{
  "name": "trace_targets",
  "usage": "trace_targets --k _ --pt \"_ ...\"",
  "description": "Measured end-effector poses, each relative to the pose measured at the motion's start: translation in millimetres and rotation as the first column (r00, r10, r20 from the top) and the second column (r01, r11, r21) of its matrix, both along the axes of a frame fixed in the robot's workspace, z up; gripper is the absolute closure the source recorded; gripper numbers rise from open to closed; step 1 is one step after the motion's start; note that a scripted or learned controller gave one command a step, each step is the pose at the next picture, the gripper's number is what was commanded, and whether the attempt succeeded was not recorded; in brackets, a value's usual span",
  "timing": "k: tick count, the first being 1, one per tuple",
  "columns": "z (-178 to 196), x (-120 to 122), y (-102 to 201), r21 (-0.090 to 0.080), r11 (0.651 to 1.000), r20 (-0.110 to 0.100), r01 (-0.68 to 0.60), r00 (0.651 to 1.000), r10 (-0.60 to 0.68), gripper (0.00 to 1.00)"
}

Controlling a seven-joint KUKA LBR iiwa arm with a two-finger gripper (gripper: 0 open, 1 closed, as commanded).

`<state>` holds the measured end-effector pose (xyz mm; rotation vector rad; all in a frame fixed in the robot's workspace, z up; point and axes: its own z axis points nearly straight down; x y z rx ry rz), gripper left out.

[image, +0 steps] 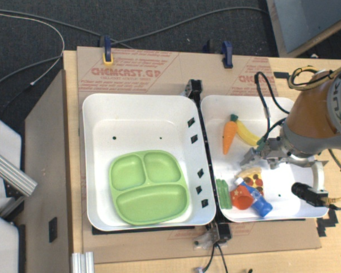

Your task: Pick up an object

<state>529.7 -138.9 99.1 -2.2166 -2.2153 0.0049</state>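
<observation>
My gripper (257, 152) hangs low over the middle of the right bin (284, 209), reaching in from the right. An orange carrot (229, 136) lies just left of it, with a yellow banana (248, 135) between the two. Just below the gripper sit a small colourful packet (251, 180), a red cup (241, 198) and a blue piece (261, 206). A green stick (223, 193) lies along the bin's left wall. Nothing shows as held.
The left bin (96, 129) holds a green divided plate (149, 186). A black divider strip (199, 147) runs between the bins. The arm's orange band (312, 110) rises over the right bin's far right side.
</observation>
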Motion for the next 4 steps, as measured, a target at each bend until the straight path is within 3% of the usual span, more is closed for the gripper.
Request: trace_targets --k 1,4 --pt "15 2 0 -0.001 1.000 0.008 0.000 1.000 0.000 1.00" --pt "176 -1 0 -0.005 1.000 0.014 -0.003 1.000 0.003 1.00"
